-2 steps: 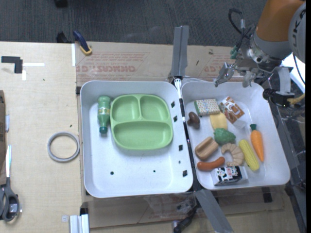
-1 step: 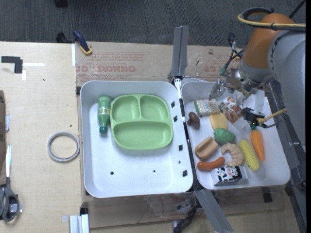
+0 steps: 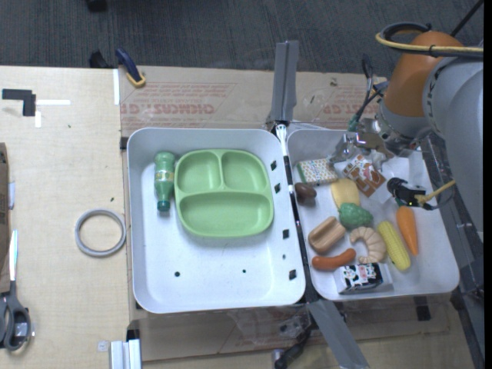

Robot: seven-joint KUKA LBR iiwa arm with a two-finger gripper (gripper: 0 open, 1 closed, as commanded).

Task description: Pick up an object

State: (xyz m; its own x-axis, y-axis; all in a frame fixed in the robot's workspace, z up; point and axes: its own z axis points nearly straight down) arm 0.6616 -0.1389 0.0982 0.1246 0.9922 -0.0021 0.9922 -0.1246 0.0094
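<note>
The right bin holds several toy foods: a patterned packet, a brown snack packet, a yellow piece, broccoli, a hot dog bun, a sausage, a shrimp, corn, a carrot and a black-and-white carton. My gripper hangs low over the bin's back part, just above the brown snack packet. I see nothing clearly held in it.
The left bin holds a green divided plate and a green bottle. A tape ring and scissors lie on the bench at left. A dark brown lump sits by the divider.
</note>
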